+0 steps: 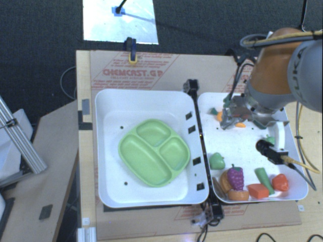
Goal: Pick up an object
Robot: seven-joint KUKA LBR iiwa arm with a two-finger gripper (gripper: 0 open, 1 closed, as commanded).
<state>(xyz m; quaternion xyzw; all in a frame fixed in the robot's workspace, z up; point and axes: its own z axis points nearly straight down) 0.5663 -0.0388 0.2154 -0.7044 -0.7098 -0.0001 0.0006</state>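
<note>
The tool (228, 121) sits low in the right bin (298, 188), just beside a small orange piece (219, 116); we cannot tell its state. Near the front lie knobbly purple grapes (235, 177), a smooth green pepper (217, 161) and a red tomato (280, 182). The left bin (108, 110) holds a glossy green divided plate (154, 152).

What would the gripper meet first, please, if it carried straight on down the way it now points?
Probably the small orange toy piece lying on the floor of the right white bin, just beside the gripper. Depth is hard to judge from above, so it may meet the bare bin floor instead.
</note>
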